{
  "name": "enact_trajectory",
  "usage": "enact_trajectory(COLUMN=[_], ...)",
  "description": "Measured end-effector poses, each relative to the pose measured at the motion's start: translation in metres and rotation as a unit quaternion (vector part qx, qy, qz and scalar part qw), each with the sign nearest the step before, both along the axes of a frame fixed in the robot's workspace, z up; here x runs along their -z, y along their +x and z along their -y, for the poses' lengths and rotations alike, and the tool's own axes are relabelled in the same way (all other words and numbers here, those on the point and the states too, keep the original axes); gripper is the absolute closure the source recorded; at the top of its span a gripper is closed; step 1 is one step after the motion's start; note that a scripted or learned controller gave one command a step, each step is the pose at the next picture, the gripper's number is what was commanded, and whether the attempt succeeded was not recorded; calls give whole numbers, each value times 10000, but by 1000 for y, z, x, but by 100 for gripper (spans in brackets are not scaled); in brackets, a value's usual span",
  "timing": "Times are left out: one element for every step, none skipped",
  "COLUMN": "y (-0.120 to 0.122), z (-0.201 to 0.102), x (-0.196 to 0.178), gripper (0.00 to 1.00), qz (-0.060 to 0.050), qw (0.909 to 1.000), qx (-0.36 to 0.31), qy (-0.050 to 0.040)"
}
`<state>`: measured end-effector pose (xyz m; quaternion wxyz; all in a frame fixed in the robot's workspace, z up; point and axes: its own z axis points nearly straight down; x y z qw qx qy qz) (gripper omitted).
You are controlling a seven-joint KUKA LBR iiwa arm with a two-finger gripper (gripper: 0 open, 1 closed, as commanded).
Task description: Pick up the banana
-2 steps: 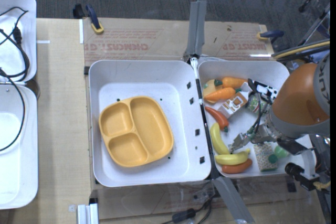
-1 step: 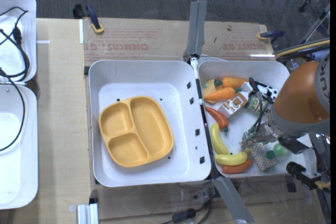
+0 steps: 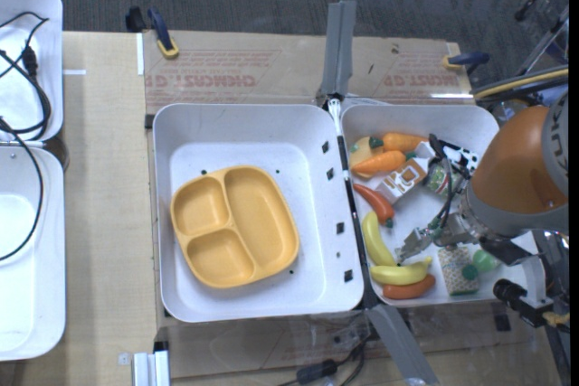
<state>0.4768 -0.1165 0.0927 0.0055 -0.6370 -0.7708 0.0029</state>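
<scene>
My end effector [image 3: 418, 240] is down inside the right bin [image 3: 488, 117], reaching in from the right, with my orange band [image 3: 517, 165] above it. Its metal tips sit low over the bin floor, just above the nearer banana, but from this angle I cannot tell whether they are apart or together. Nothing shows between them, so I cannot say I am holding anything. Whether the tips touch the banana or only hang just over it I cannot tell either.

There are two yellow bananas in this bin. One banana [image 3: 374, 237] lies along the bin's left wall, curving down toward the front. The other banana [image 3: 402, 273] lies across the front, beside the first one's lower end, and my tips are nearest to this one. An orange-red sausage-shaped piece [image 3: 407, 288] lies right under it against the front wall.

Further back in the bin are two carrots [image 3: 391, 151], a red pepper [image 3: 374, 201] and a small white packet [image 3: 399, 183]. A dark, cluttered bit with a black-and-white patch [image 3: 458, 159] lies near my wrist. Near the front right corner lie a speckled pale block [image 3: 458, 270] and a green piece [image 3: 485, 260].

The left bin [image 3: 181, 131] holds a yellow divided plate [image 3: 234, 226], lying flat and slightly turned. Both bins sit on the tabletop [image 3: 99, 194].
</scene>
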Motion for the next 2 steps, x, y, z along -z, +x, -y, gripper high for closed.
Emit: enact_trajectory(y=[21,0], z=[-38,-10], x=[-95,-26], gripper=[0,0], qz=[31,20], qw=[9992,9998], qx=[397,-201], qy=[-22,-6])
